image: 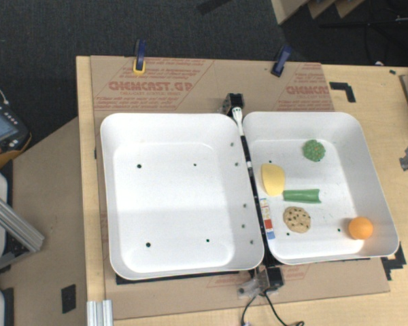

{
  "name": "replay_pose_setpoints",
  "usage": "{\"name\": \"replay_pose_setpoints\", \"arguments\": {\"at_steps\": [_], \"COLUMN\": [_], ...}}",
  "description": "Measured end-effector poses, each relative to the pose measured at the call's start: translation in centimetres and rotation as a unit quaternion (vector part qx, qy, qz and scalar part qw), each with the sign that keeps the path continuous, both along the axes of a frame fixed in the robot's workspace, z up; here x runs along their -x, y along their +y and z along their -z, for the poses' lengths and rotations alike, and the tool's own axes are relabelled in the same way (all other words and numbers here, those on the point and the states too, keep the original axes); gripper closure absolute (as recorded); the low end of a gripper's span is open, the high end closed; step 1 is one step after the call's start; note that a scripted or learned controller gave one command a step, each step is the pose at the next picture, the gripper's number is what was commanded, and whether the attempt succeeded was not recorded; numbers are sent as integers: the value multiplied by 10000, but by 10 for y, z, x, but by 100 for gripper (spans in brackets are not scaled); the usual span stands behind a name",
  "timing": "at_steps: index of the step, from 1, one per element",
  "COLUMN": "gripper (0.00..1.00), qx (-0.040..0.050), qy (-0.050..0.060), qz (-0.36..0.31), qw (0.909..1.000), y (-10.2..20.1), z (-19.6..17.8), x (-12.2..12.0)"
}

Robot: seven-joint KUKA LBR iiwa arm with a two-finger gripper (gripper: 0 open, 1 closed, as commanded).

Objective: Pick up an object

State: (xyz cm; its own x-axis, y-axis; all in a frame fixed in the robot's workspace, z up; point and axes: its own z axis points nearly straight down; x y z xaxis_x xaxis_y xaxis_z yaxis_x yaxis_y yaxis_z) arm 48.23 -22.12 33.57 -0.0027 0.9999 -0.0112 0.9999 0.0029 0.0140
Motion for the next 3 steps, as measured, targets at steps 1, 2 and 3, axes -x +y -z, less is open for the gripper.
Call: {"name": "replay_pose_setpoints", "arguments": {"at_steps": [1,2,3], "gripper": [100,100,100], "qx": [-78,-48,-41], "qy": [95,55,42], "qz": [-23,6,3], "qw": [9999,10000,10000], "y": [75,71,70], "z": [40,27,17], "x": [3,2,1]}}
